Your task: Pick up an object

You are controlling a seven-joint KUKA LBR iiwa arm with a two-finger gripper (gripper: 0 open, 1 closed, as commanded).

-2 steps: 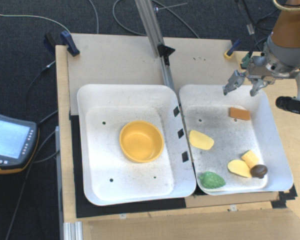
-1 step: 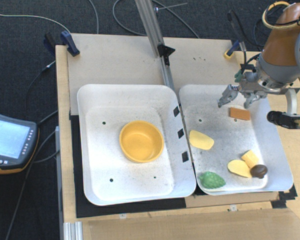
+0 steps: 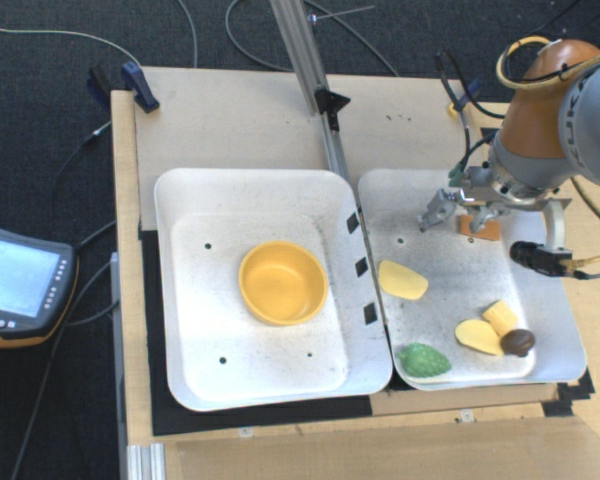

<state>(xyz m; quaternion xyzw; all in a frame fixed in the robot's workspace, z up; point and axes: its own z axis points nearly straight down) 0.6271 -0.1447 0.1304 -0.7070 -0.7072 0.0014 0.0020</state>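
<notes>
Right bin [image 3: 540, 368], far end: a small orange block [image 3: 483, 230] is lying on the bin floor, just beside the claw [image 3: 458, 204], which is hanging low over it. Whether the claw is released or clenched cannot be told. Mid-bin, a pale yellow piece [image 3: 402, 280] is resting alone. At the near end, a green lump [image 3: 423, 359], a yellow slice [image 3: 477, 336], a yellow cylinder [image 3: 500, 315] and a brown ball [image 3: 518, 342] are sitting close together. Left bin [image 3: 180, 198]: a yellow bowl [image 3: 283, 283] is standing upright on the bin floor. Both bins are resting on the surface [image 3: 230, 118].
</notes>
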